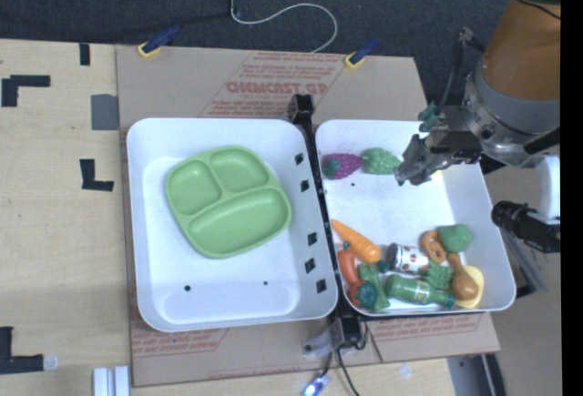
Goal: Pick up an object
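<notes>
Two smooth white bins [146, 203]; glossy, perhaps plastic, three-part green plate [229, 200] in left

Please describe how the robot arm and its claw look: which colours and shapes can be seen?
The arm is thick and rounded, with a broad orange band above a grey wrist section. Thin dark cables run beside the wrist. The claw is small, dark grey to black and blocky, narrowing toward its tip. A white part with a black knob sits lower on the right.
</notes>
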You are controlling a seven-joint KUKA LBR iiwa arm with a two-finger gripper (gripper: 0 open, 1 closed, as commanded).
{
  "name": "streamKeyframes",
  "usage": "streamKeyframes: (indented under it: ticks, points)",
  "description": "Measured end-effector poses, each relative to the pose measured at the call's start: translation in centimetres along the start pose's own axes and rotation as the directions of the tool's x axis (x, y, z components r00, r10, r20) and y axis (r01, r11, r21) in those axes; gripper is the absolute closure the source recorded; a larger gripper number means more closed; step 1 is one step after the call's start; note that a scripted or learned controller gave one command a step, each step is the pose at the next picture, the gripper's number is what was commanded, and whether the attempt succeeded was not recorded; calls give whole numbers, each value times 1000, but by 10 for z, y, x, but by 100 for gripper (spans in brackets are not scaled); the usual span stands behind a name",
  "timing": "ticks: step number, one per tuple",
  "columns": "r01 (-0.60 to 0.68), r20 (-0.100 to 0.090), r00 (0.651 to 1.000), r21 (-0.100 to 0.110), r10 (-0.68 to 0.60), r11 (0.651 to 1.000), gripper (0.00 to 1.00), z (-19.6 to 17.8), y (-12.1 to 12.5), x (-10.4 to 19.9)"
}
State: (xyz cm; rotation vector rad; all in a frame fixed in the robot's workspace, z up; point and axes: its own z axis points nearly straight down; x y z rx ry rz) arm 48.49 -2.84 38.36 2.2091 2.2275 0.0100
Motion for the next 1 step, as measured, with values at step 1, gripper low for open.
streamKeyframes:
  ticks: [1]
  points:
    - [0, 0, 1000, 9, 0, 1000, 100, -3, -1, 67]
